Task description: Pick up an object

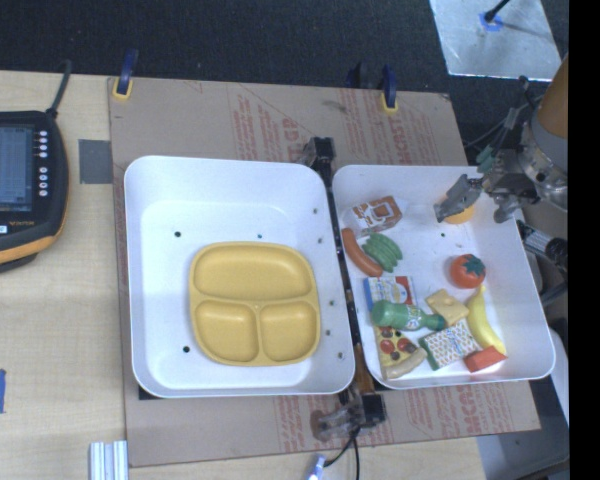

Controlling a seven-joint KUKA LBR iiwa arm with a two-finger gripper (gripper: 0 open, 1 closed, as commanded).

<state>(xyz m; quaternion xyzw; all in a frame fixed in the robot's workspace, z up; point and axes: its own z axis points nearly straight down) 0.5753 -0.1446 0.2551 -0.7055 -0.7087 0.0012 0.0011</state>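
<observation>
Gripper point(458, 206) over the right bin point(540, 313), clamped on a small yellow piece point(461, 213).
Toys crowd the bin's near half; tomato point(467, 270) sits below the gripper.

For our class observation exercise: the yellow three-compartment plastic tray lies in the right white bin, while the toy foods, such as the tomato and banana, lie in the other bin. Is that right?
Not quite. The camera view shows the yellow three-compartment plastic tray in the left white bin, not the right. The red toy tomato and yellow toy banana lie in the other, right white bin.
</observation>
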